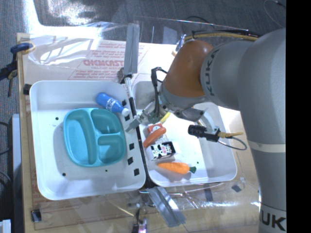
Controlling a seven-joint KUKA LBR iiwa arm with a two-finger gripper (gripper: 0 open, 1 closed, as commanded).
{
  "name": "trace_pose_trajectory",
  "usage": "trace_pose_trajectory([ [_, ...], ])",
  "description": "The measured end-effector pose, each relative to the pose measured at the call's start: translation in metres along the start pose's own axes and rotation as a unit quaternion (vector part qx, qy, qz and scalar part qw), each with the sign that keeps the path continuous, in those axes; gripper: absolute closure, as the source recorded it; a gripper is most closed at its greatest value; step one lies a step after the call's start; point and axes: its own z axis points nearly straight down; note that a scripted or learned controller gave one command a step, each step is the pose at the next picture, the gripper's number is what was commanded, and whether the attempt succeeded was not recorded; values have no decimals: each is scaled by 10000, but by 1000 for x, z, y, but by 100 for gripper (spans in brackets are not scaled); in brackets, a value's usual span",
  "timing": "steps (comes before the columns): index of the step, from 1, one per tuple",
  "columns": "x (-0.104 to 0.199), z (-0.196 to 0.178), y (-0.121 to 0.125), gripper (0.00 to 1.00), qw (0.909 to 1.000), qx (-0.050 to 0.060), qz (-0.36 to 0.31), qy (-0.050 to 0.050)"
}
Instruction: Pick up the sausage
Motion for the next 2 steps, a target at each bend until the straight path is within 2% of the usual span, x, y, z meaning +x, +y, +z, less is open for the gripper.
trace_pose_trajectory([
  [1, 0, 0, 1, 0, 9995, -12, -327, -6],
  [2, 0, 1, 0, 0, 9993, -17, -360, -6],
])
